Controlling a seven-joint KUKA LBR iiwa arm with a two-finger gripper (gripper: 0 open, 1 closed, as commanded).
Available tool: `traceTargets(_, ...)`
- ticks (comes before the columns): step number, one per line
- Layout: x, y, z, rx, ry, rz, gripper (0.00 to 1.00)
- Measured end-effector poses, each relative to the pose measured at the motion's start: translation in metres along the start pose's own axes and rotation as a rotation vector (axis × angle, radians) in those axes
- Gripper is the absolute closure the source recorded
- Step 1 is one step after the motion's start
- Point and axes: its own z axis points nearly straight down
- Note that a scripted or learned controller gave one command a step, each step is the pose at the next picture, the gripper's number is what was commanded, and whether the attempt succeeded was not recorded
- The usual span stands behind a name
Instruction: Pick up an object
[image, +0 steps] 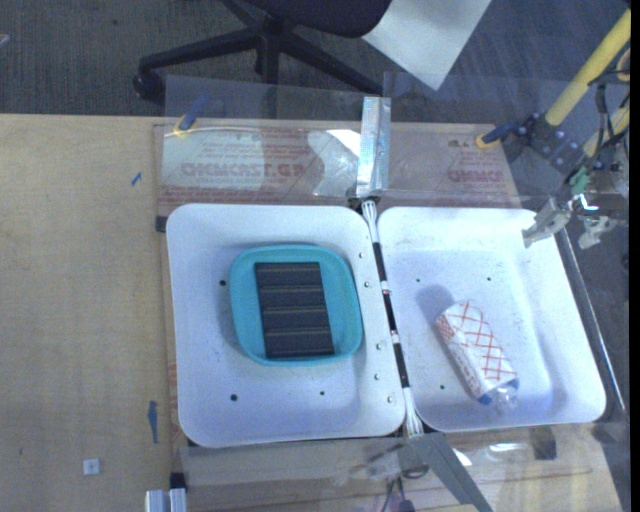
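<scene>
Nearby, teal dish (295, 303) beside bottle (476, 348)

The wooden bench (70, 300) carries everything. On it, the left bin (200, 400) touches the right bin (560, 390) along a middle seam. Behind the bins stand clear plastic panels (260, 160) with red print. Beyond the bench, an office chair base (270, 50) rests on dark floor.

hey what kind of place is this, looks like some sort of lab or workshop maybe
Probably a robotics lab's picking bench. Two shallow white bins, left and right, sit side by side on a wooden bench, holding test items: a teal square tray and a red-and-white patterned tube. A black office chair base stands behind.
</scene>
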Motion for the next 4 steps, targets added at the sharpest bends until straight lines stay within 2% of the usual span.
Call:
traceTargets(1,0.052,-0.019,0.146,-0.001,0.0,-0.088,0.0)
traceTargets(2,0.087,-0.081,0.172,-0.007,-0.001,-0.183,0.0)
traceTargets(3,0.108,-0.114,0.172,-0.007,-0.001,-0.212,0.0)
traceTargets(4,0.108,-0.11,0.16,-0.02,-0.004,-0.214,1.0)
